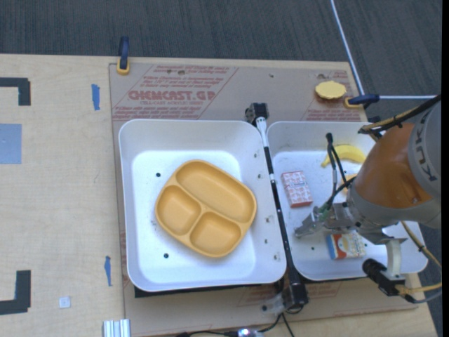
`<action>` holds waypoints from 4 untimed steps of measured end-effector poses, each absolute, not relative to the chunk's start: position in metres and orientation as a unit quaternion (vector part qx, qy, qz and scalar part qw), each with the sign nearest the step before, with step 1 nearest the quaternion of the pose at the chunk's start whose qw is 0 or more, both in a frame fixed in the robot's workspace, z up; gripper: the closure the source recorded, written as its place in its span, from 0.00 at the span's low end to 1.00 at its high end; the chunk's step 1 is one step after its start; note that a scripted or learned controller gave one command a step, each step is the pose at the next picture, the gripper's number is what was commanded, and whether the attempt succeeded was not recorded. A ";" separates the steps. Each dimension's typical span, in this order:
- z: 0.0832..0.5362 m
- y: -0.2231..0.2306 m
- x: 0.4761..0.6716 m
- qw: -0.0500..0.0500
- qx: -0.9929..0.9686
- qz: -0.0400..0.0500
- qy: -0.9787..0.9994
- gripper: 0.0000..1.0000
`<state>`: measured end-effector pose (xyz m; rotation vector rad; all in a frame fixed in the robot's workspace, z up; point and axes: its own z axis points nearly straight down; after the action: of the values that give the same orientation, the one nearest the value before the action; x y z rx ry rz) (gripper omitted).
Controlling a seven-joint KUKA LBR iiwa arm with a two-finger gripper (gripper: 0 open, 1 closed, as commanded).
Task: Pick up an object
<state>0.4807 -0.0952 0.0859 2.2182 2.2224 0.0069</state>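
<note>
We see the gripper (313,225) low in the right bin (309,265), its fingers slightly parted with nothing between them, beside a pink box (296,188), a colourful carton (345,245) and a banana (345,153).

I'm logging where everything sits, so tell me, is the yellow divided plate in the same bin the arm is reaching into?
No, the yellow divided plate lies in the left bin, while the gripper is over the right bin.

One fixed camera looks down at a slant on the worktop (56,188) from above, with both white bins (133,209) in frame.
</note>
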 end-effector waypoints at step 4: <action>0.185 -0.069 0.480 0.001 0.707 0.001 0.708 1.00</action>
<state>0.4805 -0.0689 0.1851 2.2185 2.2217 0.0029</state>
